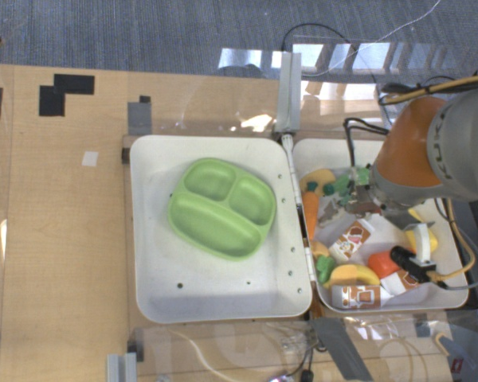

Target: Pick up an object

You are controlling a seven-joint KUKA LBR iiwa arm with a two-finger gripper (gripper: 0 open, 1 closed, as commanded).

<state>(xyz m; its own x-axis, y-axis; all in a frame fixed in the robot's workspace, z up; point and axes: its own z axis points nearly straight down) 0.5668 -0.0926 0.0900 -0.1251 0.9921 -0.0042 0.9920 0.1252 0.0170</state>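
Nearest the lens, well to the camera side of the claw (357, 200), a small cylindrical can (358, 295) with an orange-and-white label lay on its side against the front wall of the right bin (456, 299). Just behind it, closer to the claw, sat a smooth yellow curved piece (353, 274), perhaps a toy banana, with a knobbly green lump (325, 269) touching its end and a glossy red-orange rounded piece (382, 263) on its other side. A boxy little carton (352, 241) with brown print lay tilted directly below the claw on the camera side, the closest thing to it.

The claw itself hung low over this heap of plastic toys, at the end of the grey arm (458, 146) with its orange band. Shadow and clutter hid its tip, so whether it was open or closed could not be told, and nothing was seen gripped in it. Beside the claw, away from the arm, a tapered orange carrot (311, 213) lay along the bin's dividing wall. Beyond the claw, a rounded yellow piece (320, 180) and small green bits (335, 188) rested near the far corner.

Farther out past the carrot, the left bin (159, 293), matte white and shallow with rounded corners, carried a smooth green plate (221, 207) moulded into three compartments. Both bins rested on the pale wood-grain bench (56, 237).
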